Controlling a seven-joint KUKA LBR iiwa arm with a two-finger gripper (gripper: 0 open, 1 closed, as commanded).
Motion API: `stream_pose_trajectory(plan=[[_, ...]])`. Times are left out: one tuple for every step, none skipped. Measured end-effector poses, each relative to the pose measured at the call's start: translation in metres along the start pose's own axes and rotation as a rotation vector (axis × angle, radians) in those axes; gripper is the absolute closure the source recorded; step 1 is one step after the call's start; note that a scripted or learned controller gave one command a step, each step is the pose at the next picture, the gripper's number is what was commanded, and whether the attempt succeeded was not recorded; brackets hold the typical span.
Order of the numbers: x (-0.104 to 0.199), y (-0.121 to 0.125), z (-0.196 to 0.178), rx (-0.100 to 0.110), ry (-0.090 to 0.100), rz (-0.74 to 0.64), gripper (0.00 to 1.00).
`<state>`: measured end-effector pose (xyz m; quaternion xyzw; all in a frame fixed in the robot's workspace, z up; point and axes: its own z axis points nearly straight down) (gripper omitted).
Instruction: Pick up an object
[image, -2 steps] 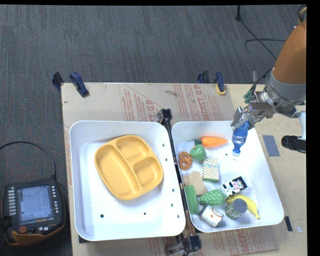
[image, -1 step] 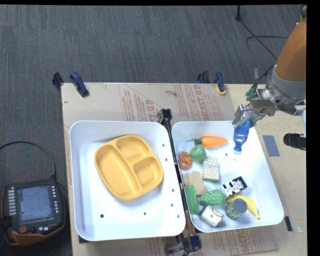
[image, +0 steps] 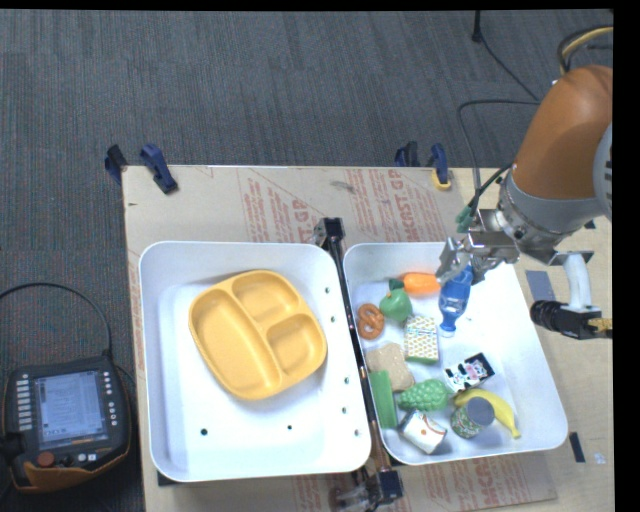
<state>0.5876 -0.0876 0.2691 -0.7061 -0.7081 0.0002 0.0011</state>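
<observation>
One blue bottle (image: 454, 298) hangs pinched between the fingers of the claw (image: 460, 268), above the right bin (image: 535, 375), near an orange carrot (image: 421, 283).

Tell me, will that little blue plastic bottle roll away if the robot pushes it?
Probably, a bit. The little blue plastic bottle looks rounded and smooth, so a sideways push could roll it and fingers might slip. It seems see-through and small, so likely light. Neighbours such as the patterned green-and-white block and the orange carrot toy would likely stop it within the right white bin.
</observation>
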Motion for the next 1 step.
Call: stream_pose_trajectory(plan=[[-0.0001, 0.0008, -0.0100, -0.001, 0.000, -0.002, 1.00]])
